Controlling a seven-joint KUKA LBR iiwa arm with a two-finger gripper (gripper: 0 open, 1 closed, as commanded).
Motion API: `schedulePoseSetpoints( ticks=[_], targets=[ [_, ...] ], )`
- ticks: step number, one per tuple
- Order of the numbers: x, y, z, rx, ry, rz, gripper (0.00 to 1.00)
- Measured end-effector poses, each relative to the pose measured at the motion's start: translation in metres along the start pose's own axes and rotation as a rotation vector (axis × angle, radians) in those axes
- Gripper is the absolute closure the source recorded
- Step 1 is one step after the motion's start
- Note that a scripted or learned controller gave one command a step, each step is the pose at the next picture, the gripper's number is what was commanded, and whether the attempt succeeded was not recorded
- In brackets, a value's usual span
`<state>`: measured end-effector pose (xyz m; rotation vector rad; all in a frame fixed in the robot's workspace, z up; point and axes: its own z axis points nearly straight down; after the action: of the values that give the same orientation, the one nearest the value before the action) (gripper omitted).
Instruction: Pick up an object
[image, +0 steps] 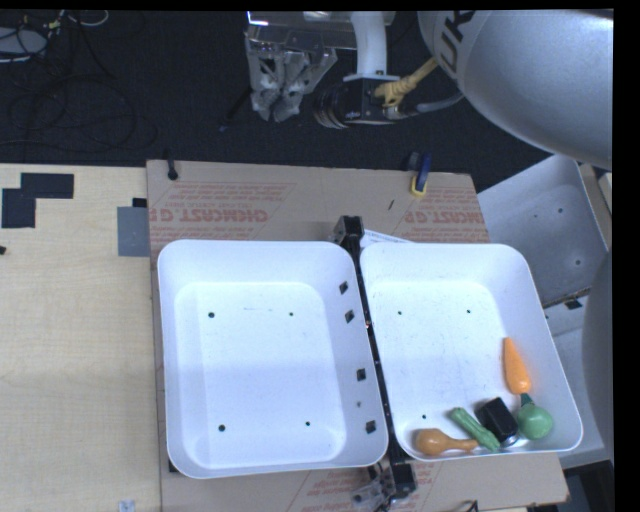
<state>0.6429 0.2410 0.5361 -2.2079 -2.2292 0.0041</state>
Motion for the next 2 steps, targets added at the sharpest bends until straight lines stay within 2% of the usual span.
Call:
schedulePoseSetpoints(
  ticks=[2],
  targets=[
    [0.0004,0.0011,-0.0006,-0.002,-0.002,0.005,1.0]
  ],
)
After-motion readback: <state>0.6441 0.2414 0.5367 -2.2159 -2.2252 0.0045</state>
